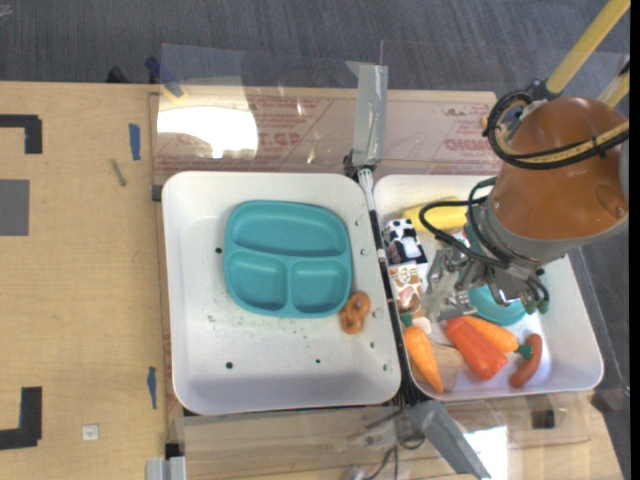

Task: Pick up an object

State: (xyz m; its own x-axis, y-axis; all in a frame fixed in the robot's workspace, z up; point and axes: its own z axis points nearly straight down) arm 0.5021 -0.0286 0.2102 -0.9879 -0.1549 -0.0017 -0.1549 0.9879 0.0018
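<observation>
Toys [480, 343] beneath pincer [450, 288], perhaps open

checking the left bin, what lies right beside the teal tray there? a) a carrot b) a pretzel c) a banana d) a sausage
b: a small brown pretzel lies at the lower right corner of the teal tray in the left bin.
</observation>
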